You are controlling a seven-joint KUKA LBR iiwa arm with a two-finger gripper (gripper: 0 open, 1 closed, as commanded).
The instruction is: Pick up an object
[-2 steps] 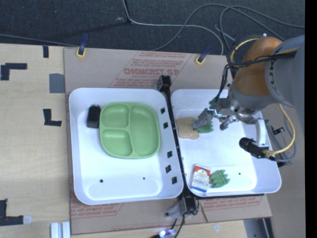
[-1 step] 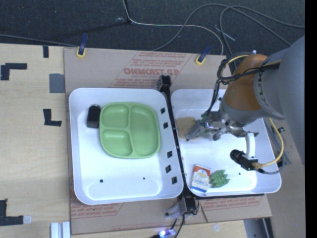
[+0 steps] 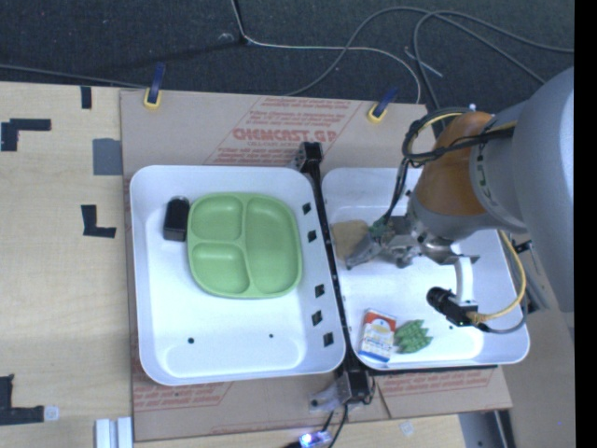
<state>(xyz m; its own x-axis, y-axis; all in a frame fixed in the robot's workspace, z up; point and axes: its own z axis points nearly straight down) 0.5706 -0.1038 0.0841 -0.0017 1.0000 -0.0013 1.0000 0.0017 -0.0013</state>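
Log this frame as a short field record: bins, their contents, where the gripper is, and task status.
left bin: green divided plate, small black object touching its left edge
right bin: tan object, red-and-white packet, green leafy item
gripper: low in right bin, at the tan object
grasp: cannot tell
task status: nothing visibly lifted

Robotics lab, cabled arm, clamped bench
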